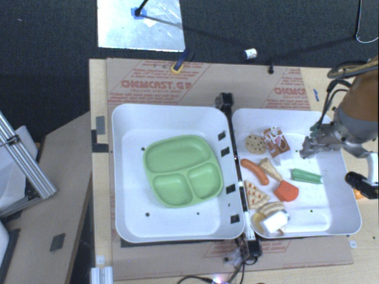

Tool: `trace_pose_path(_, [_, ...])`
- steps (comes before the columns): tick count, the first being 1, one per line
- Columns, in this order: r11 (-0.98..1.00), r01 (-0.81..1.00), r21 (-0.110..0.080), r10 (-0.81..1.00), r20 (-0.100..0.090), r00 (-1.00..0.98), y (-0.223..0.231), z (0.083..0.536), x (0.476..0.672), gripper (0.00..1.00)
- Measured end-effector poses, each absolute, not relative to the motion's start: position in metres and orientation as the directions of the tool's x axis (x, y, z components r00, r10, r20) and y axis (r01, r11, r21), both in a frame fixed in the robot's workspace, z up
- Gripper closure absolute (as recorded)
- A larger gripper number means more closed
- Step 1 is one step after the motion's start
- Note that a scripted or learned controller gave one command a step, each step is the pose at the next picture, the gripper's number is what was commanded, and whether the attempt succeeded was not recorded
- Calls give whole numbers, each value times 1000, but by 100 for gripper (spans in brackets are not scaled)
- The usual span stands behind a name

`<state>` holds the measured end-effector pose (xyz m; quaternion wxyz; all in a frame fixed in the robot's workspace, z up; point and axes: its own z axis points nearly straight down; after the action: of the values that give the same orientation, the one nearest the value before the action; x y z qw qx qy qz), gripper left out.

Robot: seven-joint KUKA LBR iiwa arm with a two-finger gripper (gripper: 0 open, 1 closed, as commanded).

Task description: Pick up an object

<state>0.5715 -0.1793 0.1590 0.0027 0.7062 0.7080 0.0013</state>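
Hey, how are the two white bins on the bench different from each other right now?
The left bin holds one thing, a green divided plate lying flat in its middle; the right bin holds a scatter of small toy foods, among them a cookie, a sausage and a green piece. The gripper hangs over the right bin, not the left one. Both bins are shallow, white and sit side by side.

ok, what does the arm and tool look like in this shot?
The arm is grey with a broad orange-brown band above the wrist. Dark cables loop over its top, near the band. The tool at its end is a small grey metallic unit, darker than the white bin under it. No markings are legible on either.
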Motion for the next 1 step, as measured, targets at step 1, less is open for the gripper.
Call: trace_pose_path(1, [4, 1000, 6, 1000, -2, -4, -181, 204, 568, 100])
